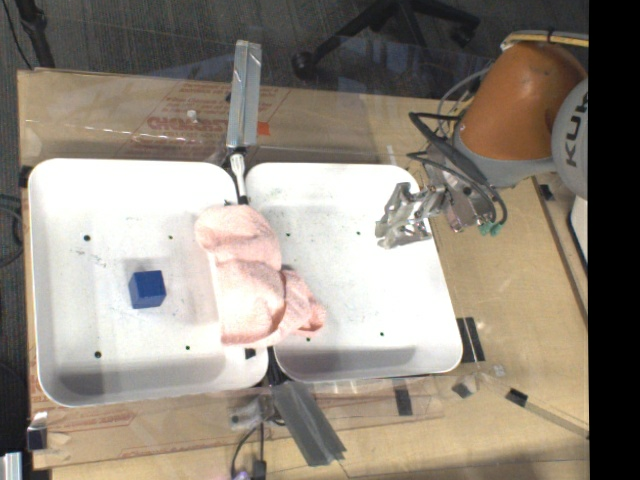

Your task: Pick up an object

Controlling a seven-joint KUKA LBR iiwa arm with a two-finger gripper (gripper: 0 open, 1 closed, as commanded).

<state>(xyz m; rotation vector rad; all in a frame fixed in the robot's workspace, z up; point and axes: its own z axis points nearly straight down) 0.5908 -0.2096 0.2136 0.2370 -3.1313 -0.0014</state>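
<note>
Camera view, looking down on the bench, and the gripper (403, 220) hangs over the upper right part of the right bin (350, 358), its fingers spread apart with nothing between them. Two candidates are on offer. A small blue cube (147, 288) sits alone on the floor of the left bin (60, 368), well apart from everything, low and left in the frame. A crumpled pink cloth (250, 273) lies draped across the divide where the two bins meet, at the centre of the picture, part in each.

The pick looks not yet begun; the arm (520, 98) is parked at the upper right. The cloth is the nearer target, and a soft heap forgives a sloppy approach: come down on the thickest fold on the right-bin side, staying off the bin rims beneath it. The cube would need a squarer line-up, jaws straddling two flat faces, or it could skid away across the smooth floor.
</note>
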